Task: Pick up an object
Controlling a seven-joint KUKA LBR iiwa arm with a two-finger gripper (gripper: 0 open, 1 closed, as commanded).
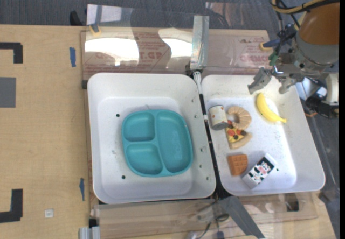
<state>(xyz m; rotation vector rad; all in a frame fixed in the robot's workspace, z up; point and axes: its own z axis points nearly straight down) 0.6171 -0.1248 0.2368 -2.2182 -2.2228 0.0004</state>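
Table: tan table (38,141) fills the left of the frame.
Left bin: white bin (102,98) left of centre, holding a teal divided plate (157,142).
Right bin: white bin (307,168) right of centre, with a small can (217,116), bagel (240,116), pizza slice (237,136), waffle (237,163) and milk carton (259,170).
Banana: toy banana (269,109) in the bin's upper right; long axis slants from upper left to lower right.
Claw: claw (271,82) spread wide, empty, just above the banana's upper end.
Risk: likely target is the banana; off-centre closing on that curved end could roll it away.
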